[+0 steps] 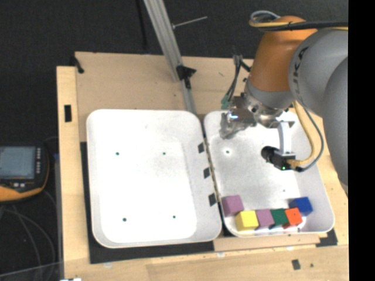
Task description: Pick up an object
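- Coloured blocks [266,215] lie clustered against the near wall of the right bin [252,168]; none lifted.
- Gripper [229,124] hangs over that bin's far end, well apart from them; jaw state cannot be told.
- Approach, grasp and lift all remain.

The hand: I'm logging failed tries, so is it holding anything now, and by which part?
Nothing shows in the hand, which sits over the upper part of the shallow white right bin. The small coloured blocks all lie along that bin's lower edge, apart from it.
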Controlling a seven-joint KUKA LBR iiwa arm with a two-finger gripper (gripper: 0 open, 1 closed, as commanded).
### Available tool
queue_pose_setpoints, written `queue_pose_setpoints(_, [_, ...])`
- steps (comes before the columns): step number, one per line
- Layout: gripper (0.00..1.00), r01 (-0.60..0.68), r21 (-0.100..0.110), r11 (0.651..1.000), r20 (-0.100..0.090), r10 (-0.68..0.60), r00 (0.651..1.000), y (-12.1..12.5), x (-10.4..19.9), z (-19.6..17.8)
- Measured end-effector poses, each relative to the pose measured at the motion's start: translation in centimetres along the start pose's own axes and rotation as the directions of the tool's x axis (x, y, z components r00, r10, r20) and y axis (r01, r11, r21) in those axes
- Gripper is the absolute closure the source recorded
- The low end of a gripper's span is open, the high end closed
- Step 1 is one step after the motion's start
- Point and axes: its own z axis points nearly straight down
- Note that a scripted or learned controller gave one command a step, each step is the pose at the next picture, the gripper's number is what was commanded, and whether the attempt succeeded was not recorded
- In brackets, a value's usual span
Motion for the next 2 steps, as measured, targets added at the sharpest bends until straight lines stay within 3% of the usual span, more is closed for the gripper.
queue_pose_setpoints(1, [1.00,-0.010,-0.004,1.000,0.004,0.010,1.000,-1.7,-3.1,2.1])
queue_pose_setpoints(2, [1.00,0.002,-0.006,1.000,-0.001,-0.002,1.000,-3.3,5.0,2.0])
